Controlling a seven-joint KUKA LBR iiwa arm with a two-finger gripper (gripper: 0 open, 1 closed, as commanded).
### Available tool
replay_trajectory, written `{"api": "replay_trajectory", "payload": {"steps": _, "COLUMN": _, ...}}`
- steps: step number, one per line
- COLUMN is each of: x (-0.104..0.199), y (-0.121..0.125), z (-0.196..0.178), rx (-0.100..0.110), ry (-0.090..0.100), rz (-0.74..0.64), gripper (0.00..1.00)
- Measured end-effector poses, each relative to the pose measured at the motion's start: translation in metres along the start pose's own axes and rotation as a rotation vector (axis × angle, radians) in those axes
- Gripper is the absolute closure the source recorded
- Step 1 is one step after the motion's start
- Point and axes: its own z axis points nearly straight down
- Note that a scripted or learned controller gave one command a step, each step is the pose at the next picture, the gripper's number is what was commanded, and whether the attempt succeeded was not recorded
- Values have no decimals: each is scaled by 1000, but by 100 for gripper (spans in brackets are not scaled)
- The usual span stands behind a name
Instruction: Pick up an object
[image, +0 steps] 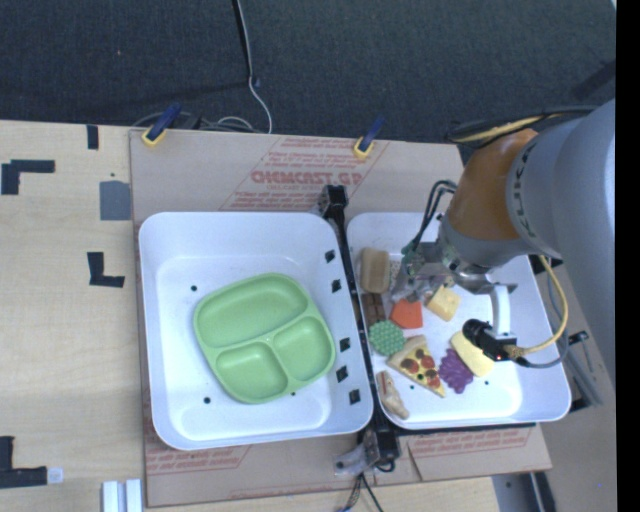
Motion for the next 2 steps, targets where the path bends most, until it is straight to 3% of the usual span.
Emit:
{"api": "replay_trajectory", "payload": {"steps": 1, "x": 65, "y": -47, "z": -80, "rx": 3, "ry": 7, "rz": -5, "gripper": 100}}
{"api": "replay_trajectory", "payload": {"steps": 2, "x": 60, "y": -47, "z": -75, "rx": 7, "ry": 3, "rz": 0, "gripper": 0}}
